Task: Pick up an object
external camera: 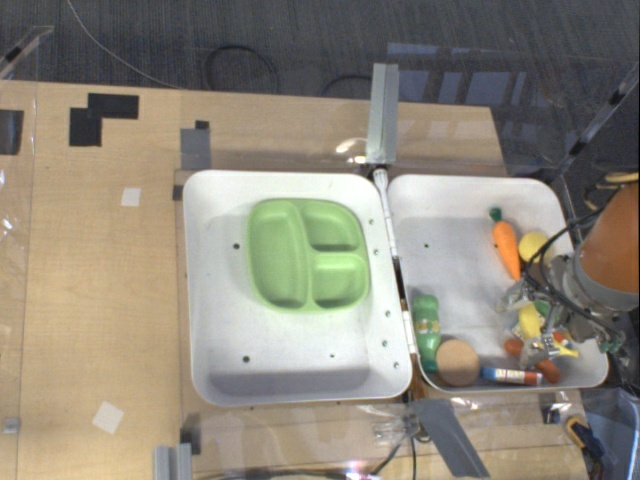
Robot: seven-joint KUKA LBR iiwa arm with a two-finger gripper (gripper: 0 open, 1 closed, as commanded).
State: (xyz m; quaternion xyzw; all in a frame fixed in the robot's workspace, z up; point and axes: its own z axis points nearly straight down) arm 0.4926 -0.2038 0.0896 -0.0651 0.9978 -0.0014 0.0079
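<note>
I see two white bins side by side on the bench. The left bin [215, 268] has a green tray [305, 255] with three compartments, sitting a bit above centre, nothing in it that I can make out.

The right bin [450, 218] has the loose stuff. A carrot [507, 247] lies along the right side, green tip toward the far wall. A yellow item [533, 245] sits just beside the carrot on its right. A green bottle [427, 324] lies against the left wall, and a tan round thing [458, 360] touches its near end, close to the front wall. A marker [510, 375] with a red and blue body lies flat along the front wall, right of the round thing. More small pieces, yellow, red and orange, crowd the near right corner; too cluttered for me to name them.

The arm [610, 253] comes in from the right, orange band at the edge. The gripper [541, 320] is down in that near right corner, in among the small pieces, with a yellow piece [528, 320] right at it. Cables and clutter hide its tip, so I can't tell its opening or whether it has hold of anything.
</note>
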